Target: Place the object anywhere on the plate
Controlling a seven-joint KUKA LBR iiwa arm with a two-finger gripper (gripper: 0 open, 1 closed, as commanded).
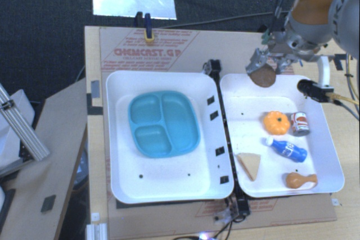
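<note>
A blue divided plate [164, 123] lies in the left white bin [121, 177]. My gripper [268, 66] hangs over the far edge of the right bin [332, 168], near its back left corner. A brown round object [263, 78] sits between its fingers, which are shut on it, and it looks lifted just above the bin's rim. The plate is well to the left of the gripper and nearer the camera, with nothing on it.
In the right bin lie a small orange pumpkin [276, 122], a red and white can [300, 123], a blue bottle [287, 149], a tan bread wedge [249, 166] and a brown drumstick [301, 180]. A black hinge strip [220, 126] divides the bins.
</note>
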